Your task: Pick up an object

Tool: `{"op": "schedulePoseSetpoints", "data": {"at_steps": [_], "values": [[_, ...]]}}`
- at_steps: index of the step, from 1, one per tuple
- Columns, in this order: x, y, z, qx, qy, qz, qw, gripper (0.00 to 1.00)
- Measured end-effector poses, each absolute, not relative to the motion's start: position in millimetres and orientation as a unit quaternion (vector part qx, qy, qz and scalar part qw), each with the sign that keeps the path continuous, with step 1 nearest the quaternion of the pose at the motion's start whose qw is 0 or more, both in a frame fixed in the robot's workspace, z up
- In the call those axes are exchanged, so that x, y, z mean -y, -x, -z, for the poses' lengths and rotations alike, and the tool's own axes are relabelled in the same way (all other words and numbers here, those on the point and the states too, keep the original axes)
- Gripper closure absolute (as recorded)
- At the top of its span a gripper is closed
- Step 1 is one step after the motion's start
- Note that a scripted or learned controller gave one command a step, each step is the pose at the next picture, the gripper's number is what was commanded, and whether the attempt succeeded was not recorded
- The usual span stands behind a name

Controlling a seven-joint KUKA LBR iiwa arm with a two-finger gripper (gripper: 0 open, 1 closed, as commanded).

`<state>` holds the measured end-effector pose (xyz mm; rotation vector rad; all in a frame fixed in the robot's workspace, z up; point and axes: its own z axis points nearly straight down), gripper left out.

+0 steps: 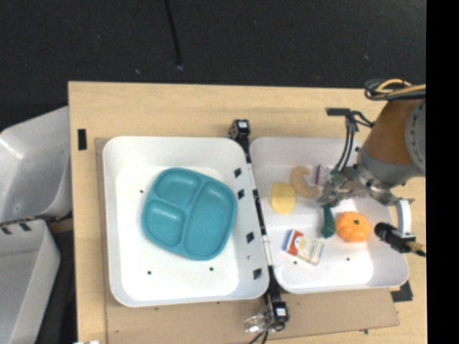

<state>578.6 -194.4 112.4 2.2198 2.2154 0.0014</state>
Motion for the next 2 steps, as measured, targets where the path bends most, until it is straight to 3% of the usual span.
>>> {"op": "schedulePoseSetpoints", "data": {"at_steps": [2], "values": [[200.0, -568.9, -202.9, -0.706, -0.708, -0.0009, 0.002, 1.0]]}}
